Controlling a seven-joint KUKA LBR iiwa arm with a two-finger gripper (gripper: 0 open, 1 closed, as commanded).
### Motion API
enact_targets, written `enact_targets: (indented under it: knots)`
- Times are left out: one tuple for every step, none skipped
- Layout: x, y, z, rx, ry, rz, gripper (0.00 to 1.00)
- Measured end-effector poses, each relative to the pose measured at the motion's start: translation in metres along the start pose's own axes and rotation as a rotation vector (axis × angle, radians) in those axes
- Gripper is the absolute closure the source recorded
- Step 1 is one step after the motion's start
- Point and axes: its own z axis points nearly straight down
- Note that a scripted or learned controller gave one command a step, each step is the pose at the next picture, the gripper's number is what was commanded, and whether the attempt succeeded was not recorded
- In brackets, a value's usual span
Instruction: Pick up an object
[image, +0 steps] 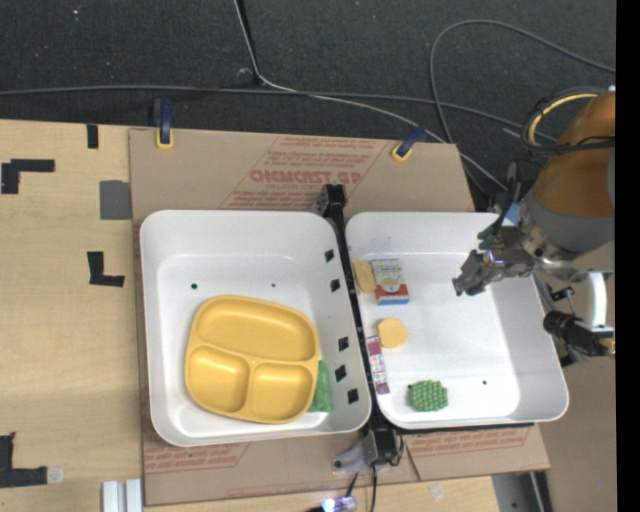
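Small carton (388, 280) lying flat in right bin (500, 330), near its left wall; probably light and stiff, best pinched across the narrow width of its cardboard sides. Just below, yellow round piece (393, 333); nearer the front rim, green bumpy ball (428, 396). Gripper (472, 282) hovering to the right of the carton, apart from it, carrying nothing visible; whether spread or closed, impossible to tell.

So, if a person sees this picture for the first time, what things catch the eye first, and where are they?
Probably the big yellow divided tray that takes up much of the left bin. Next, the grey arm with its orange band at the right edge, its tool above the right bin. In that bin lie a small green bumpy object, a yellow piece and a small box.
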Motion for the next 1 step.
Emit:
enact_targets:
  knots:
    - [0.0438, 0.0130, -0.0033, 0.000, 0.000, 0.000, 1.00]
